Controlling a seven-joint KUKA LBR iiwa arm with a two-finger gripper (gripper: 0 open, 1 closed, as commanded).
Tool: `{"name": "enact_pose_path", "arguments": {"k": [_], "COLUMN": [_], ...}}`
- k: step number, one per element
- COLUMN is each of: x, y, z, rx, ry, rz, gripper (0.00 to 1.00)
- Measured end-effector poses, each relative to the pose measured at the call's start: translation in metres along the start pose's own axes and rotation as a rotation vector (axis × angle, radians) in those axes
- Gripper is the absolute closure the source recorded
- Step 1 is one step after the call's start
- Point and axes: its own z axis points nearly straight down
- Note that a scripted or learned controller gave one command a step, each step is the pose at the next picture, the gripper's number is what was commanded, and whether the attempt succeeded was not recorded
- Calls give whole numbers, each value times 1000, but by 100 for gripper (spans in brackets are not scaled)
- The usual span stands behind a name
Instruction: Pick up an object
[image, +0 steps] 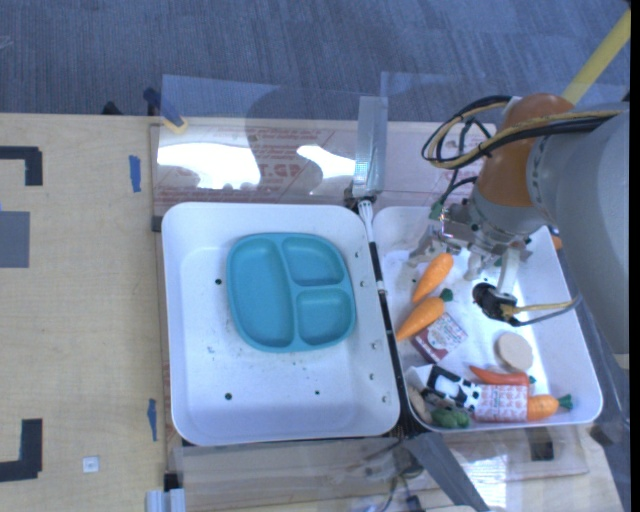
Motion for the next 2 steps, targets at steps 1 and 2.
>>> {"name": "enact_pose_path", "arguments": {"k": [1, 2], "x": [1, 50], "y": [2, 11], "z": [-13, -157], "rx": [-5, -8], "ry": [0, 3], "rz": [-3, -85], "gripper": [100, 100]}}
